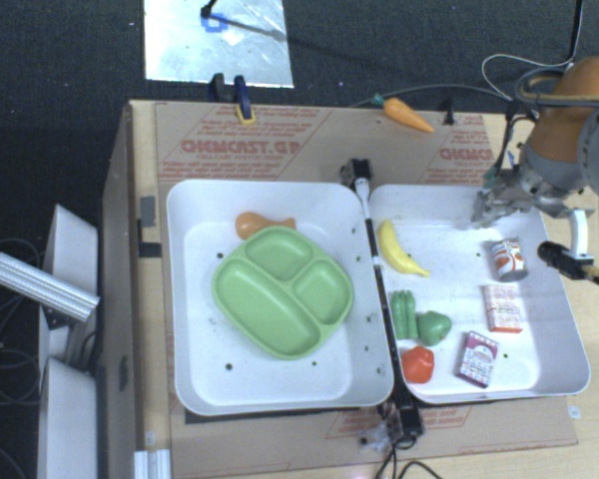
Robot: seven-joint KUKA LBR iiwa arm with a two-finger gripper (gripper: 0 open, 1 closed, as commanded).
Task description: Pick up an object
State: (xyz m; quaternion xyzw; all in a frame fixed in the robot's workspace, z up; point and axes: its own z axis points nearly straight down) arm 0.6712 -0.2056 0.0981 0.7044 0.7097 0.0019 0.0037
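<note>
White plastic bins are seen side by side on the bench [280, 133], which is lined w/ printed cardboard. The left bin [195, 367] holds a green divided plate [283, 290], tilted a bit, w/ an orange item [252, 225] partly tucked under its far edge.

The right bin [564, 352] holds most of the objects: a yellow banana [400, 249] near the divider; below it a green ribbed veg [404, 315] touching a green pepper [434, 325]; a red tomato [417, 364] just below those, at the near wall. Toward the right side a small can [507, 258] lies on its side, a red-and-white box [503, 307] sits just below it, and a dark red carton [477, 357] is found nearer the front.

The grey arm [569, 138], w/ orange band, is seen reaching in from the right, and the pincer [491, 206] is placed low at the far right corner of the right bin, just above the can but apart from it. Nothing is seen between its tips; whether they are spread or pressed together cannot be told at this res.

An orange carrot [409, 115] lies on the cardboard outside the bins, by the far edge. A blue clamp [242, 96] is fixed at the far edge too
</note>
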